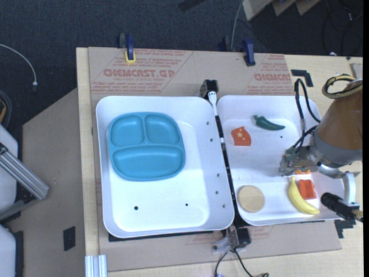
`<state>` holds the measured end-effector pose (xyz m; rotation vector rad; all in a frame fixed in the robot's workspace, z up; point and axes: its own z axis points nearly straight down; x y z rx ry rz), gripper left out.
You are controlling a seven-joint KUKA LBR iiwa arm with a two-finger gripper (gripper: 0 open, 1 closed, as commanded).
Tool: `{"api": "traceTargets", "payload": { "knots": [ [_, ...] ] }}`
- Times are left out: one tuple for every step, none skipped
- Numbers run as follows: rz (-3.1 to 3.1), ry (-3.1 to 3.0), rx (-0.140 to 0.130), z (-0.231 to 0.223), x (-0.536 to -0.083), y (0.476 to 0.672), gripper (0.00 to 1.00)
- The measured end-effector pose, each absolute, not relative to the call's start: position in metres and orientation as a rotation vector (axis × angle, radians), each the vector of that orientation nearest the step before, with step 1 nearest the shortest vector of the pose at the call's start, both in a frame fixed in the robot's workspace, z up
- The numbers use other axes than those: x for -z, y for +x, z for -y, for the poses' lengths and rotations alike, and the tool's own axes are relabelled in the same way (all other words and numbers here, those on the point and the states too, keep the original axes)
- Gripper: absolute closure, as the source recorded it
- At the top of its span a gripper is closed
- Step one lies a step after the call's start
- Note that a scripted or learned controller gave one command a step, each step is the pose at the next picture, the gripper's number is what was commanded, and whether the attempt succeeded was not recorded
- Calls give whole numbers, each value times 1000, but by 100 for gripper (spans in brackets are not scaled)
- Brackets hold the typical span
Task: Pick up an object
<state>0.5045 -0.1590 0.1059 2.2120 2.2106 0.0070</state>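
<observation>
Nearest the camera, along the near wall of my right-hand bin (271, 219), lie a tan round disc (251, 198) and, toward that bin's near-right corner, a yellow banana (301, 199) with an orange-red block (307, 188) touching its right side. My claw (295, 165) hangs just above the banana's upper tip, over the right half of the bin; whether it is open or closed I cannot tell, since the wrist and cabling hide that part. Nothing is visibly held.

The relation that governs the coming move, as I judge it: the banana lies immediately toward the near wall from my claw, its long axis running roughly from the bin's middle to the near-right corner, curving slightly. A grasp across its short width would suit, but the orange-red block crowds one flank and the bin's right wall is close, so room on that side is scant.

Other candidates lie farther off: a small red piece (241, 136) near the bin's left wall, and a green pepper-shaped item (268, 123) toward the far wall, both well apart from my claw and with open floor around them.

The bin floor is smooth, white and shallow-walled. The left-hand bin (115, 212) carries a blue divided plate (147, 145) in its far-left part. Both bins sit on the tabletop (92, 74), a brown printed sheet clamped at its far edge.
</observation>
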Motion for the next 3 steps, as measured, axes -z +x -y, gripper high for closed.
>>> {"api": "traceTargets", "payload": {
  "knots": [
    [-2218,2218,-2,170,-159,509,100],
    [-2220,2219,-1,170,-214,499,100],
    [-2218,2215,-5,173,-276,505,100]
  ]
}}
